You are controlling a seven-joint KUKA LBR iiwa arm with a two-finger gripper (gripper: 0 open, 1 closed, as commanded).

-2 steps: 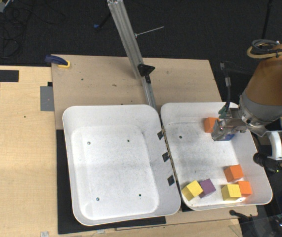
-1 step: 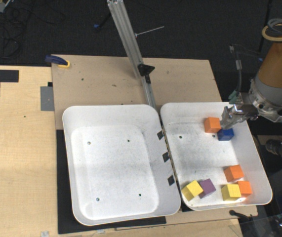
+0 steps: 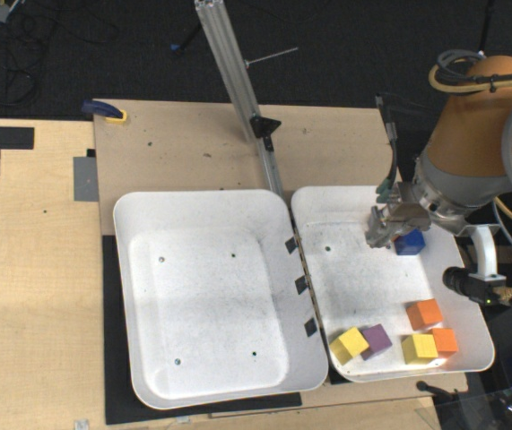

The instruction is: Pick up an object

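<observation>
My gripper (image 3: 384, 228) hangs over the upper part of the right bin (image 3: 345, 213), below the orange-banded wrist. A blue block (image 3: 410, 243) lies right beside it on its right, touching or nearly touching; whether it is held is hidden by the gripper body. Near the bin's front edge lie a yellow block (image 3: 350, 343) against a purple block (image 3: 377, 338). Further right sit another yellow block (image 3: 420, 348), an orange block (image 3: 446, 340) and a second orange block (image 3: 425, 313).
The left bin (image 3: 202, 294) sits alongside, with black clips (image 3: 299, 283) along the shared rim. A slanted aluminium bar (image 3: 234, 79) rises behind the bins. A blue clamp (image 3: 103, 109) is on the bench's far left corner.
</observation>
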